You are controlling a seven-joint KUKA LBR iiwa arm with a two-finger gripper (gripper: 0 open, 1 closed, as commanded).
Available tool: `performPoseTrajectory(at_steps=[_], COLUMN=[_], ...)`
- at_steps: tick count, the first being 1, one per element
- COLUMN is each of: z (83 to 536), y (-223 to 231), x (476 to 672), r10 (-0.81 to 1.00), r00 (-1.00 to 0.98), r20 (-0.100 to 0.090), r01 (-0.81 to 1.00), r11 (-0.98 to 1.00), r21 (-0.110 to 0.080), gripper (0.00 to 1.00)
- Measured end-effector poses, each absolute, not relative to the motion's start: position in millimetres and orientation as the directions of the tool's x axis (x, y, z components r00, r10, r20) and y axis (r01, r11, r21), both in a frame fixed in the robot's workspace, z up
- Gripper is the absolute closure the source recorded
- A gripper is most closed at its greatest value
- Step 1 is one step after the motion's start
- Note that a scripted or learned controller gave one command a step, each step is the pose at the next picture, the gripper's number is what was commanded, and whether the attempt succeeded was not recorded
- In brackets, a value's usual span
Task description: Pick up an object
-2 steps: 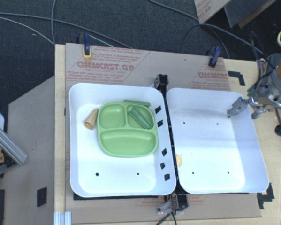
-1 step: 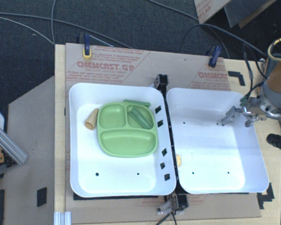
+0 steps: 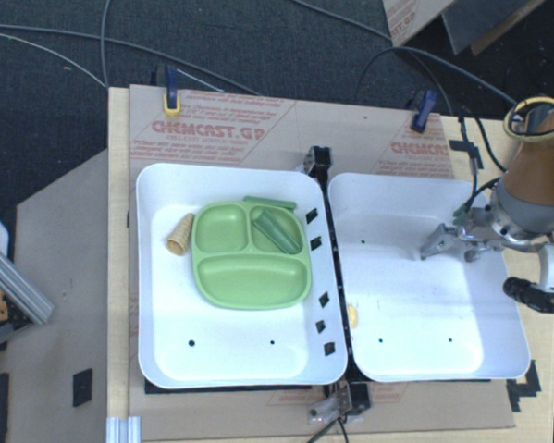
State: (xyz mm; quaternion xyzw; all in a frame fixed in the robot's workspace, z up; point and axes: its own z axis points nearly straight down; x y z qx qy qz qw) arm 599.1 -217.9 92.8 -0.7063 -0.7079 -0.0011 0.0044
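Nearest the camera, along the divider between the two bins, a small yellowish scrap (image 3: 351,314) lies just inside the right bin (image 3: 418,358), near its left wall. Left of the divider, the left bin (image 3: 223,361) holds a green divided plate (image 3: 252,261); a dark green piece (image 3: 278,230) rests in the plate's upper right compartment, and a tan cone (image 3: 178,233) lies just beside the plate's left rim. Farther back, at the right bin's upper right, the tool (image 3: 452,245) hangs low over bare white floor, its fingers spread wide and holding nothing. Judged stage: approach, before any grasp. Every candidate lies well apart from the tool, so the next move calls for travel leftward, then descent over one object.
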Motion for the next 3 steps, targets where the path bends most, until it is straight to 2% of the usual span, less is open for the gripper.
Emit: performPoseTrajectory(at_steps=[1, 3], z=[107, 226], y=[-219, -219], x=[600.0, 600.6], r10=[1.000, 1.000], r00=[-0.004, -0.001], r20=[0.003, -0.003], r01=[1.000, 1.000], r11=[0.004, 0.001], r21=[0.000, 0.008], gripper=[1.00, 1.00])
